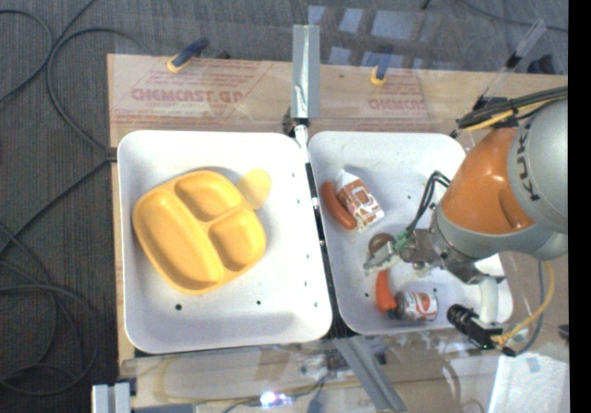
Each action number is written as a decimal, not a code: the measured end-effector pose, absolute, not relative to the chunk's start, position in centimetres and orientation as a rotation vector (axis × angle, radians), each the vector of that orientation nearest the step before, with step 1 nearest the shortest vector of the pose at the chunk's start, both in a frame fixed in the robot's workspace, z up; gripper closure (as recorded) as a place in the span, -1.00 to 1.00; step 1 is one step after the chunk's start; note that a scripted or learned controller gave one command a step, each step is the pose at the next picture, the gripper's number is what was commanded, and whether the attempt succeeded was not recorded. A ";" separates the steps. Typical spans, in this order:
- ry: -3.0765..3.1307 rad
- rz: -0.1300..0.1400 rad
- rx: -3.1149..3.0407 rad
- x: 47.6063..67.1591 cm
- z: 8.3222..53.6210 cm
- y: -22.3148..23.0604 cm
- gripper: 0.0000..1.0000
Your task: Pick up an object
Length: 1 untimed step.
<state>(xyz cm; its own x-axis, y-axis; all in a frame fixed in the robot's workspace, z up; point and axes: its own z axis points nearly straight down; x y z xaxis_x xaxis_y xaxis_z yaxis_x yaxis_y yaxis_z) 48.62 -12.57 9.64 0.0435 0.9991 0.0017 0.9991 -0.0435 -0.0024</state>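
Carrot (383, 291) upright — near can (417, 305)

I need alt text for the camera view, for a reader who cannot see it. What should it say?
The arm's end effector hangs low over the right bin, among a hot dog, a small carton, a carrot and a can. The left bin holds a yellow divided plate.

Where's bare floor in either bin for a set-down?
Left bin: strip along the near wall, below the yellow divided plate. Right bin: far corner beyond the small carton. Crowded: around the gripper, orange carrot and can.
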 end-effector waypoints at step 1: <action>-2.164 -0.008 -2.290 53.9 9.0 -10.8 -1.00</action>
